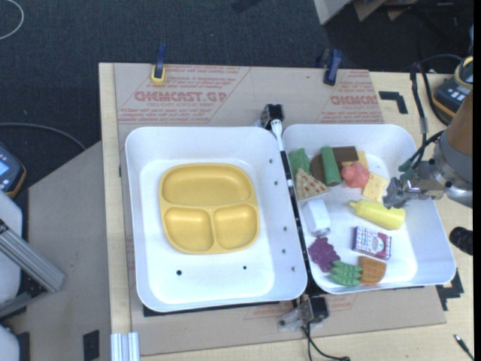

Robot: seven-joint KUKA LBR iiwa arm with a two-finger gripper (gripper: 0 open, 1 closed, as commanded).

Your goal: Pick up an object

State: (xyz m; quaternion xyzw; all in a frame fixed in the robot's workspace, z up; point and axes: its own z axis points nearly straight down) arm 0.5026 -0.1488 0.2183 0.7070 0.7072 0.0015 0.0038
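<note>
A broad cardboard-covered bench (225, 89) carries two shallow white plastic bins side by side, the left bin (143, 224) and the right bin (428, 247) meeting along a shared middle edge. The yellow three-compartment plastic tray (209, 207) fills the centre of the left bin. The grey KUKA arm (460, 156) reaches in over the right bin's right rim, its metal two-finger gripper (397, 194) hanging low just above the near end of the yellow plastic mustard bottle (378, 214); whether the pincer is open or closed cannot be made out from this angle.

The toy food clusters in the right bin. Left of the bottle lies a white cylindrical tube (318, 216), with a tan pizza-slice wedge (308, 183) above it. A green block (330, 165), a brown block (346, 155) and a second green piece (300, 160) sit toward the bin's far wall. A pink strawberry-like lump (356, 174) and a pale yellow cheese square (375, 187) lie just up from the bottle. Below the bottle rest a small purple-and-white carton (371, 242), a purple grape bunch (324, 253), a green leafy vegetable (345, 274) and an orange waffle-textured cracker (371, 268).
</note>
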